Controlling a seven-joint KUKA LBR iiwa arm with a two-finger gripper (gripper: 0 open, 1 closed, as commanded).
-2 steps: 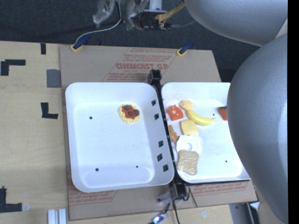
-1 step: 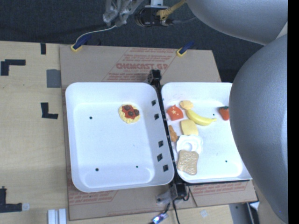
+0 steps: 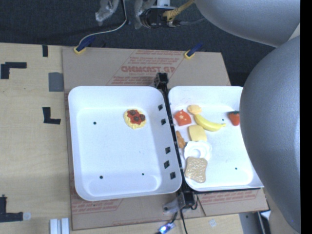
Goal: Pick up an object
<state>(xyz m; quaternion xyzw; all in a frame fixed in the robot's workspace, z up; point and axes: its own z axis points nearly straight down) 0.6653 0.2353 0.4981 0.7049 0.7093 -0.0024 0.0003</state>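
Grey arm (image 3: 278,111) looming, tool state untellable, one pizza (image 3: 135,118) in left bin (image 3: 83,145), seven foods right bin (image 3: 229,177)

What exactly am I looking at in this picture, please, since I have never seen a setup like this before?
This is one camera fixed above a bench, looking down at a slant. The big grey shape on the right is the robot arm, close to the lens. At the top hangs its gripper; I can't tell how it stands, and nothing shows in it. On the bench sit two shallow white bins. The left bin holds a small toy pizza. The right bin holds toy foods: a banana, a red piece, a yellow block, a fried egg and a bread slice.
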